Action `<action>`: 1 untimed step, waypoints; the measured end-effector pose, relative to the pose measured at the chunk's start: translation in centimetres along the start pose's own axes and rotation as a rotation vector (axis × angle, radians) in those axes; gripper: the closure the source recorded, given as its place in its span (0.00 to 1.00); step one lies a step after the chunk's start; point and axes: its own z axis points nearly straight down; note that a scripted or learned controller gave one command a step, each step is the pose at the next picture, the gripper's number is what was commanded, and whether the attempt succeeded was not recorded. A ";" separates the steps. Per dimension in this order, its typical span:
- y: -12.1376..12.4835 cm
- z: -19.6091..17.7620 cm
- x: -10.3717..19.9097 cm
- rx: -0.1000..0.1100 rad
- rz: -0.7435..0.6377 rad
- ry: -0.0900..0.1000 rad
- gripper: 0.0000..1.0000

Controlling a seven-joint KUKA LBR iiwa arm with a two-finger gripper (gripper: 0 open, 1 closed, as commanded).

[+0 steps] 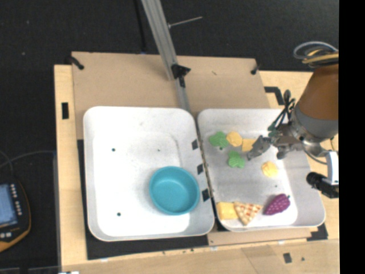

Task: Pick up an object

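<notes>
Fingers [263,147] seen spread, nothing gripped, low over right bin [305,210], centre-right of frame. Nearest targets: orange piece [247,145] just beside tip, yellow piece [270,168] below. Risk judged: crowded toys nudged aside, closure on air; off-centre pinch slipped.

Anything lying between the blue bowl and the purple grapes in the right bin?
Yes: in the camera view, between the blue bowl and purple grapes lie a yellow block and a pizza slice.

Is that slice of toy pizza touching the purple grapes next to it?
Apart. The camera view shows a strip of white bin floor between the pizza slice and the purple grapes.
</notes>
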 end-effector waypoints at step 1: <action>0.0 0.0 0.0 -0.001 0.001 0.000 0.00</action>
